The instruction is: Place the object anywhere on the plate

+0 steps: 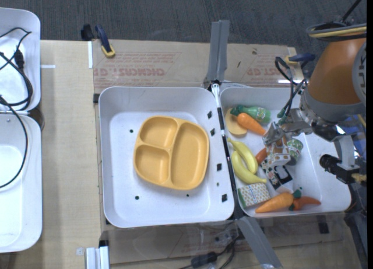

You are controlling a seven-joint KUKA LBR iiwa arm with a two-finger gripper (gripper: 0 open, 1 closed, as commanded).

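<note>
Arm (332, 81) reaches in from the right, its orange band above the right bin (335, 201), and we see it bend down so that the hand (278, 136) hangs low over the toys there. We cannot tell how wide the hand stands, since its metal parts blur into the clutter under it, and nothing shows plainly between them.

Taking the yellow plate (172, 152) as our landmark: it lies in the middle of the left bin (113, 163), three compartments facing up, with nothing on it. Everything else sits to the right of the plate, across the divider between the bins. Nearest it are the bananas (245, 163). Up and right of the plate we see a carrot (252, 123) beside a green bottle (253, 112). Below the bananas lies a patterned card (254, 194), then a second carrot (275, 202) along the bin's near wall. Just under the hand sits a small printed box (280, 160), hard to make out.

Far left of the plate, white trays (17, 163) on the worktop (67, 145) are cut off by the frame.
</note>
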